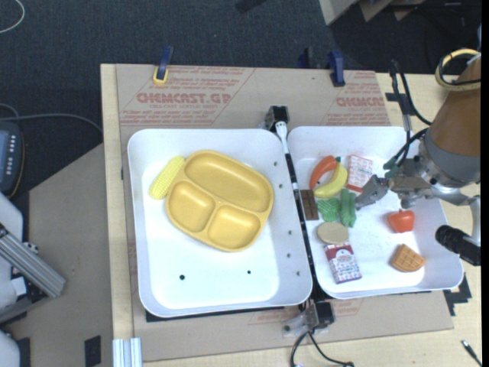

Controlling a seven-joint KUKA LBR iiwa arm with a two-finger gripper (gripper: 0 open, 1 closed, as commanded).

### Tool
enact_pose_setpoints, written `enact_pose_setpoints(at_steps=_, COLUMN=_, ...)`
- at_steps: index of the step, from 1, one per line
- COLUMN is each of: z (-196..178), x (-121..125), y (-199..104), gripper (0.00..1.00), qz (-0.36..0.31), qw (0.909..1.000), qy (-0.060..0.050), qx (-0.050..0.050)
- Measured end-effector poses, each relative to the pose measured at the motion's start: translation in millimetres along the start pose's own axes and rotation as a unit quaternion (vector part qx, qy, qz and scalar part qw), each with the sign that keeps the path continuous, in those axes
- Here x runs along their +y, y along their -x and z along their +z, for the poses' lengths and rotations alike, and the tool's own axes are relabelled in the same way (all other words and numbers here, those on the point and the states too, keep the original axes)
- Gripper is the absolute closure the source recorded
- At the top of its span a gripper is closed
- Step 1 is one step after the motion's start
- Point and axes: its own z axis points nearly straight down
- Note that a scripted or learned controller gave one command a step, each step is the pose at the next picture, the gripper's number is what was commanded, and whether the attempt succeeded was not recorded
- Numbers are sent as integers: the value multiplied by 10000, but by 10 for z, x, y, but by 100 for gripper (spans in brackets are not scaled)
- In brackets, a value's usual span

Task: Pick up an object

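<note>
Two white bins are sitting side by side on the counter. One yellow divided tray (218, 199) and one corn cob (166, 177) are lying in the left bin (153, 274). Crowding the right bin (382, 281): one banana (332, 183), one tomato (401, 221), one waffle (406, 258), one red carton (344, 264). The gripper (380, 189) is hovering mid-bin; its fingers' spread, I cannot tell.

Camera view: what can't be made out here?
- pincer: dark and small over the right bin; open or shut is unclear, and so is whether it touches the green toy.
- small red carton: print too small to read.
- brown piece at the bin's left wall: too small to identify.
- arm: cut off by the right edge.
</note>
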Motion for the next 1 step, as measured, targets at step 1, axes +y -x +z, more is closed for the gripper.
enact_pose_setpoints(at_steps=1, z=-66, x=28, y=-2, gripper=0, qz=-15, qw=10000, qy=68, qx=-11)
